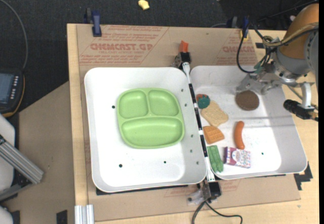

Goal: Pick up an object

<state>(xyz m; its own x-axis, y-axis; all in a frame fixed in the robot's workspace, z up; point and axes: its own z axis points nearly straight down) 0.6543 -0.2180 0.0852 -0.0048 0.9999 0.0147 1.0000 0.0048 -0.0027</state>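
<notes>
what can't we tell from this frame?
- Gripper: the camera view blurs the fingers above the brown patty; their state is unreadable.
- Arm: cut off by the right edge.
- Purple packet: print too small to read.
- Teal piece: partly hidden by the bin divider; shape unclear.
- Yellow bit on the floor: too small to identify.

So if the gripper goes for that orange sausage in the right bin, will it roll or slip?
The sausage looks round and smooth, so it probably rolls sideways if nudged and may slip from a loose pinch. It lies apart from the pouch and bread, so nothing nearby would stop it. It looks small, likely light.
</notes>
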